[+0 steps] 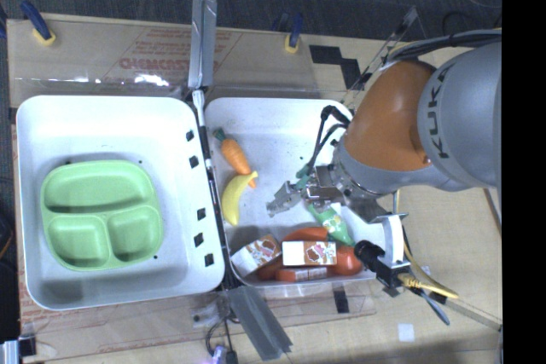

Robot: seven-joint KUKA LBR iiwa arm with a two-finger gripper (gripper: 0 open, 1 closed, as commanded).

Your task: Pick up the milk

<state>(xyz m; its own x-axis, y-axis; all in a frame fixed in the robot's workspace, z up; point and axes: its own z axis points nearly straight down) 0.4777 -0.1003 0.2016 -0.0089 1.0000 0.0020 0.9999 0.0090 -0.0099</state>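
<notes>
Pickup not yet done: the milk point(257, 252), seemingly the small carton, lies in the bin just below-left of the tool point(294, 194). Whether the tool is spread or closed, I cannot tell.

The single camera hangs above the bench point(102, 47) and looks down at a slant, from a middling distance. The far edge of the bench lies toward twelve o'clock and the near edge toward six. Both white bins fall within the frame: the left bin point(34, 183) toward nine o'clock, the right bin point(264, 119) just right of centre. The arm point(426, 119) comes in from three o'clock and covers part of the right bin.
</notes>
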